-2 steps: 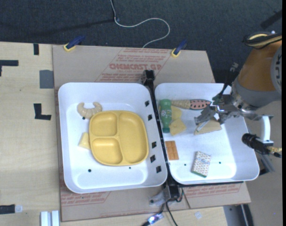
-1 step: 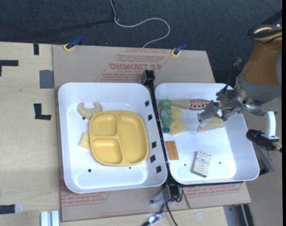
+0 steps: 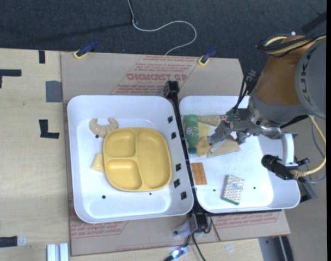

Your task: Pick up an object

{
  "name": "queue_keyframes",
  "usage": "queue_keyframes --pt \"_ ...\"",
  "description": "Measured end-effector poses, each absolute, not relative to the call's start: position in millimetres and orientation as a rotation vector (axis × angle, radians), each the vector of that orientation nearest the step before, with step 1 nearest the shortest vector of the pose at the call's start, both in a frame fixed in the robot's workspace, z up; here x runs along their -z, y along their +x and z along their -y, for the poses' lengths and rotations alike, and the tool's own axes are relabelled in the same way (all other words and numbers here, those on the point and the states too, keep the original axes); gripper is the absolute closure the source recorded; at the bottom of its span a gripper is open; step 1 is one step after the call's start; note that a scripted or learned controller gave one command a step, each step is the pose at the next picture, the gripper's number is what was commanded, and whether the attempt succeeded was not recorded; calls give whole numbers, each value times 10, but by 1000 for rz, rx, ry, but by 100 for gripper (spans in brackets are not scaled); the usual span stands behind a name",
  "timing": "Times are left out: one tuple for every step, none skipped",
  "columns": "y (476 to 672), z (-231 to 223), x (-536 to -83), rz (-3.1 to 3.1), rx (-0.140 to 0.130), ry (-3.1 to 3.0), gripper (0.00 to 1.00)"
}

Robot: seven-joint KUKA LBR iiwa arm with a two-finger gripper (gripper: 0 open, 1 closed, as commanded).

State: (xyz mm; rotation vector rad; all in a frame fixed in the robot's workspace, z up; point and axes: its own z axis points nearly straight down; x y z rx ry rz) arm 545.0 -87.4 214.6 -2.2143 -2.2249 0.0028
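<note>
Nearest in the right bin [image 3: 274,200] lies a small patterned packet [image 3: 233,189], flat and untouched. Left of it, against the divider, sits a thin orange card [image 3: 198,173]. Both lie well clear of the arm.

The left bin [image 3: 81,145] holds a yellow divided plate [image 3: 137,158] that partly covers a pale yellow wedge [image 3: 97,162]; a tan curved toy [image 3: 103,126] rests just beyond it.

Farther in, the gripper [image 3: 219,138] is low over a cluster: a green bottle [image 3: 190,130], a cone-shaped piece [image 3: 212,119] and a pale yellow slab [image 3: 226,148]. Fingers read slightly apart, touching the slab's edge; nothing is clamped. The likely target is this cluster.
</note>
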Motion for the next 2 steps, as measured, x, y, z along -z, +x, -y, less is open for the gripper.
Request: queue_keyframes --pt "5422 439 -2157 2226 -2 -2213 100" --pt "5447 -87 -2263 2228 0 -2211 100"
